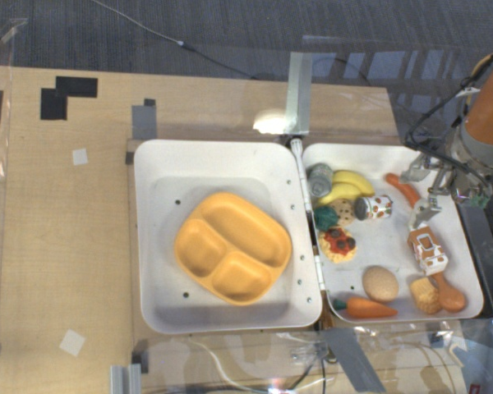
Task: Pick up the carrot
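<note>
Pale wood bench (pixel 57 245) carries two shallow white bins side by side, a left bin (pixel 156 220) and a right bin (pixel 468 257), with dark carpet behind them at twelve o'clock. One carrot (pixel 370 308), orange with a green stub at its left end, lies flat along the right bin's near wall, at about seven o'clock in that bin and close to the divider between the two bins. Just above it, at its one o'clock, sits one tan egg-shaped piece (pixel 380 284). To the carrot's three o'clock lies one brown drumstick (pixel 448 295) with a small yellowish block (pixel 425 295) touching its left side, and above those stands one small white-and-orange carton (pixel 427 250). At the carrot's eleven o'clock is one pizza slice (pixel 338 245), with a dark green piece (pixel 324 217) and a speckled cookie (pixel 343 212) just above it. Farther up lie two bananas (pixel 349 186) stacked together, one grey can (pixel 319 179) to their left, and one small red-and-white can (pixel 375 208) on its side. One orange-red sausage-like piece (pixel 402 189) rests at the bin's one o'clock. The gripper (pixel 431 194) hangs over the right bin's upper right part, well apart from the carrot, its metal fingers (pixel 421 213) spread with nothing between them. One yellow three-compartment plate (pixel 232 247) sits in the middle of the left bin.
</note>
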`<action>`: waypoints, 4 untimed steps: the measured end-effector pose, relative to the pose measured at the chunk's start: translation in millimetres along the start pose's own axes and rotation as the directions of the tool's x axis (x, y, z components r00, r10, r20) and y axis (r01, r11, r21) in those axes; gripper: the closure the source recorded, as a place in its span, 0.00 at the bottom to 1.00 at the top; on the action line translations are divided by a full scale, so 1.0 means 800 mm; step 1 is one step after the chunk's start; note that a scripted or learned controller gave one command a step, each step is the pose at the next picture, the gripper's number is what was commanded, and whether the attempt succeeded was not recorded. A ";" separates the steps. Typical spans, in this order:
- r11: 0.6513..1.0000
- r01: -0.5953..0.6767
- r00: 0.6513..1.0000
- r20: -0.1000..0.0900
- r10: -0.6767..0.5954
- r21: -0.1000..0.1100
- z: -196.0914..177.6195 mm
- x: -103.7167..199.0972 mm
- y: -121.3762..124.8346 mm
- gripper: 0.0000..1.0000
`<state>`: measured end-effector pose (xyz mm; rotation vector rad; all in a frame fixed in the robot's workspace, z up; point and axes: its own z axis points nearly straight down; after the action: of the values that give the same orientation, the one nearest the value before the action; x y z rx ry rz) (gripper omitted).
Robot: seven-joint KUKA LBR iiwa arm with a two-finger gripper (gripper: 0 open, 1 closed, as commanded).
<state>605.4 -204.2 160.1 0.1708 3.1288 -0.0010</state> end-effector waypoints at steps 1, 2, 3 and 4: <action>0.996 0.091 0.996 -0.002 -0.091 -0.005 0.022 0.074 0.127 0.00; 0.990 -0.140 0.990 0.001 0.140 0.000 -0.036 0.157 0.098 0.00; 0.928 -0.373 0.928 -0.004 0.373 0.002 0.023 0.153 0.043 0.00; 0.840 -0.543 0.840 0.001 0.543 0.001 0.018 0.145 -0.013 0.00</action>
<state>488.9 -201.7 144.4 1.0487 2.9522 0.0002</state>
